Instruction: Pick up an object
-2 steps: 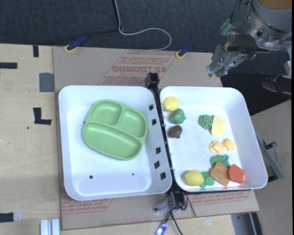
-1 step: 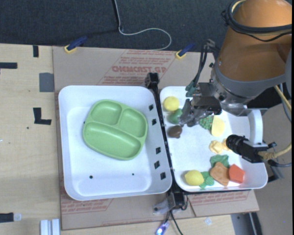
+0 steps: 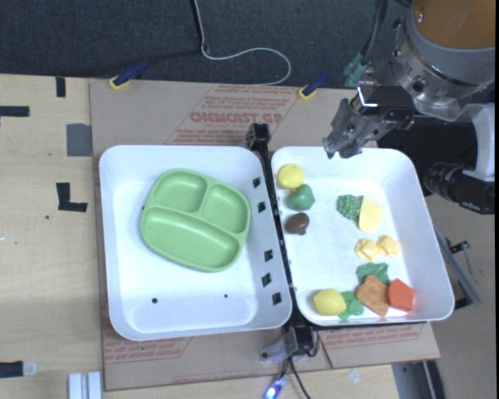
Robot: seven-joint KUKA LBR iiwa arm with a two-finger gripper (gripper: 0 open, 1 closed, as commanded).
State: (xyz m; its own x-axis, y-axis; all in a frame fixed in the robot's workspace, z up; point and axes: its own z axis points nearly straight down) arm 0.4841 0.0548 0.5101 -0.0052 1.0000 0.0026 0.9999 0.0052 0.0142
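The gripper hovers over the right bin's far rim, its fingers nearly together, gripping nothing. Below lie about ten small toy foods, including two yellow lemons, one brown piece. One green divided plate occupies the left bin.

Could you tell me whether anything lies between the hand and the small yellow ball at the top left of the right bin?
Nothing visible does. The hand hangs over the right bin's far rim, and only bare white floor lies between it and the yellow ball. The green piece and brown piece sit beyond the ball, toward the camera.
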